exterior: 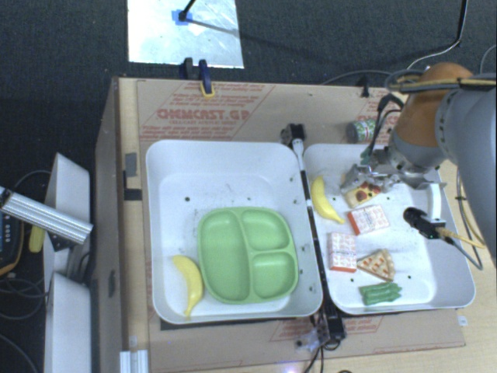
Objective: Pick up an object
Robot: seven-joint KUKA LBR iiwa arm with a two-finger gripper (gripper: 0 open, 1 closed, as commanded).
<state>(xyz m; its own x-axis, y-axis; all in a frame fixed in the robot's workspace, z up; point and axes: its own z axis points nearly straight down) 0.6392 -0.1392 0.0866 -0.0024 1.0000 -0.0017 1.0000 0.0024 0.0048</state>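
Camera view: gripper (365,176) near bin's (388,305) far edge

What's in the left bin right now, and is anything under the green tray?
The left bin holds a green divided tray and a banana at the tray's lower left corner. The tray's compartments look bare. Whatever lies beneath the tray is covered.

The grey arm (466,123) is cut off by the right edge; the gripper (365,173) hides part of a small toy (362,195); its grip is too small to tell.
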